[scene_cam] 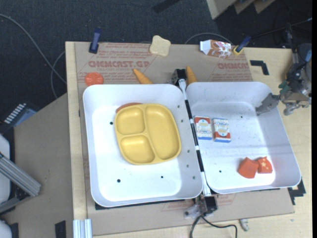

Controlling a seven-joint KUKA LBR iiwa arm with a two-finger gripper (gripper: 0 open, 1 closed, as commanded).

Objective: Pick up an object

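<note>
Claw point(292, 99) sits at the far right edge of the right bin point(277, 182), up near the top corner of it, and it is partly cut by the frame, so I cannot tell how it is set or whether it has hold of anything; nothing is seen in it. I take the right bin as my landmark. In its middle, toward the left wall, lie two small cartons point(212, 129) side by side and touching. Near its bottom rim lie two orange pieces point(254, 166), also touching each other. To the left of this bin, the other bin holds a yellow plate point(147, 133) with three sections. My judgement is that the main risk comes from the touching pairs: a descent on one carton may catch the neighbour, push both away, or close on the seam between them and slip. The orange pieces look irregular and may roll out. They also lie close to the rim, so the claw may strike the wall there.
</note>
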